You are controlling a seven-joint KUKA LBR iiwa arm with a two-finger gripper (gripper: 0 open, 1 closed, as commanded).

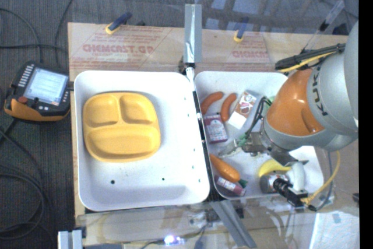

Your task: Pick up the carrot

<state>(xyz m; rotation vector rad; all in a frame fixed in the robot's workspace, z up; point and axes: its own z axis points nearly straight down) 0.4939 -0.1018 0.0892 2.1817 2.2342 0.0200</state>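
The carrot [225, 168] lies at seven o'clock in the right bin [317, 169], beside the gripper [247, 143] (grip state impossible to tell); a yellow tray [121, 125] fills the left bin [140, 189].

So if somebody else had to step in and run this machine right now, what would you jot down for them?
Pincer: hidden under the arm's orange band, over the right bin; cannot tell whether it is open or shut.
Carrot: lying near the right bin's front left corner, beside the arm, nothing gripping it.
Left bin: holds a yellow tray.
Done: arm is over the correct bin.
Left: close on the carrot and lift it out.
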